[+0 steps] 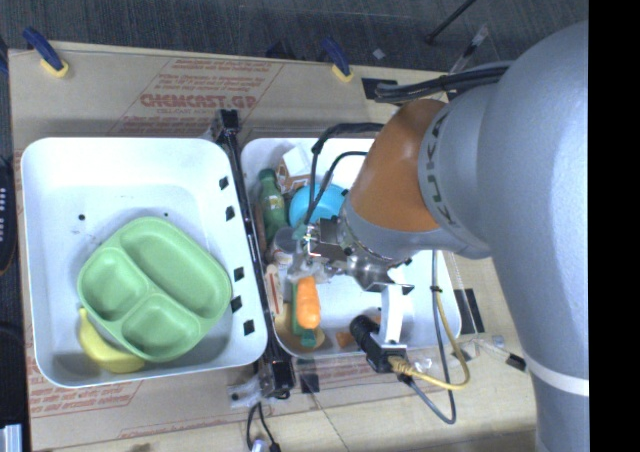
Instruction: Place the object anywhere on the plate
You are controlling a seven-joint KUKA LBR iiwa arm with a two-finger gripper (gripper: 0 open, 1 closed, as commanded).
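Green plate in left bin, near side | orange carrot in right bin, near-left corner | gripper just above carrot, grip state cannot be told

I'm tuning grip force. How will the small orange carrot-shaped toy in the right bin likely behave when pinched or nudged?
The orange carrot-shaped toy looks smooth and glossy, so it may slip under a light pinch. Its rounded, tapered body would probably roll or pivot if nudged sideways. It lies among crowded items by the right white bin wall, so a push may jam it.
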